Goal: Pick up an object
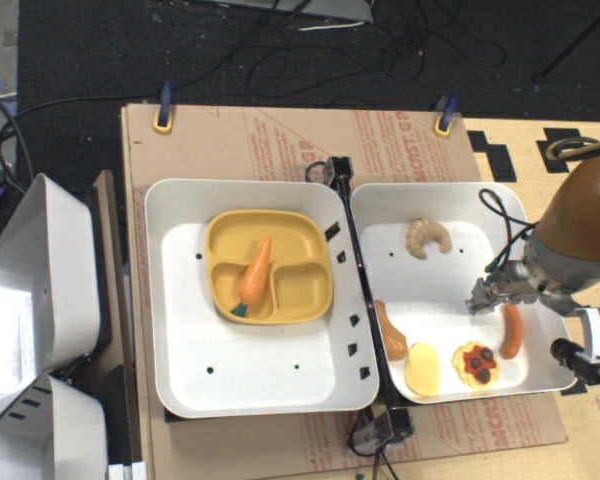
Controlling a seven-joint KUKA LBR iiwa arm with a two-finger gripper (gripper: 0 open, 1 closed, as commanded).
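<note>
The right bin holds a tan croissant near its back, a red sausage at the right, a small pizza slice with red toppings, a pale yellow piece and an orange-brown drumstick-like piece along the left wall. My gripper hangs over the right bin, just left of and above the sausage's upper end. Nothing shows between its tips. In the left bin lies a yellow divided plate with an orange carrot on it.
Both bins rest on a cardboard sheet held by yellow clamps at the back. The arm's orange band stands over the right bin's far right edge. White containers stand to the left of the bench. Cables lie on the dark floor behind.
</note>
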